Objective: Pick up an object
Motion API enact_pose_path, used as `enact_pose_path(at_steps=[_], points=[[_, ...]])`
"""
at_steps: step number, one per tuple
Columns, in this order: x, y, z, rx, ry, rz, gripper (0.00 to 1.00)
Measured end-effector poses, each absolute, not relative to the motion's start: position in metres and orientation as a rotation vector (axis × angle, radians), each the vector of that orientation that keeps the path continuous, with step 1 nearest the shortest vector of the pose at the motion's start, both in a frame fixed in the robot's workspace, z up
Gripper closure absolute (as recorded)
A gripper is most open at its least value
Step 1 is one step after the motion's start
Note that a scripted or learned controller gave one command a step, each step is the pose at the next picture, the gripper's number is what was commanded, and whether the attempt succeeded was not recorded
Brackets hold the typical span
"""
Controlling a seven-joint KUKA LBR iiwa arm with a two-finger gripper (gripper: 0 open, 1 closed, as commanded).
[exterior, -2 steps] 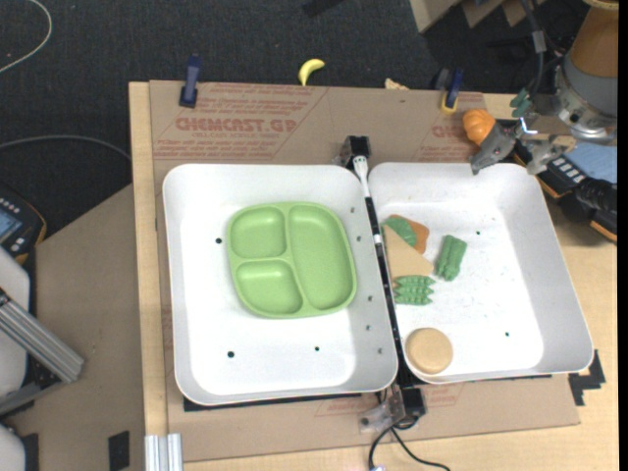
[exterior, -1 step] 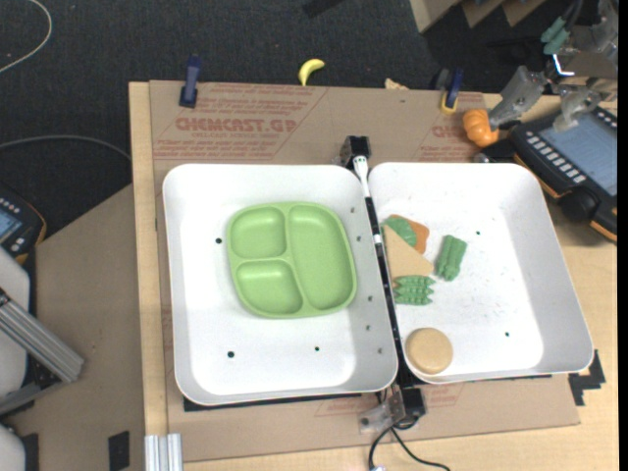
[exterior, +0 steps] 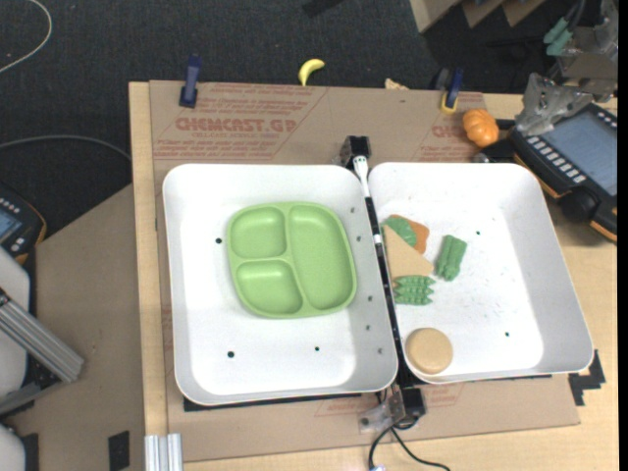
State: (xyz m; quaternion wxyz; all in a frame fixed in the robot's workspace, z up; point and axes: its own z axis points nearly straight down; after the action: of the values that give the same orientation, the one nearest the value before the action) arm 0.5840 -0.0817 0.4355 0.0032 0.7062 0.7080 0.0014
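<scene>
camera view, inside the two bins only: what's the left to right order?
Green divided plate → sandwich wedge → green pickle-like piece. The green pea pods and round tan cookie overlap the wedge's span, so they are left out.

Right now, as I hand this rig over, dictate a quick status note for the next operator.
Left bin: green divided plate.
Right bin: sandwich wedge, two green toy vegetables, round tan cookie, all towards its left side.
Done: nothing picked; every piece lies in a bin.
Left: choose one piece and lift it; the cookie lies apart from the rest, likely easiest.
</scene>
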Motion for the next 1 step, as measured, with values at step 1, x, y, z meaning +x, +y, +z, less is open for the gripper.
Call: enact_pose_path(at_steps=[1], points=[[0.5630,-0.1502,0.3313,2.236,2.218,-0.011,1.00]])
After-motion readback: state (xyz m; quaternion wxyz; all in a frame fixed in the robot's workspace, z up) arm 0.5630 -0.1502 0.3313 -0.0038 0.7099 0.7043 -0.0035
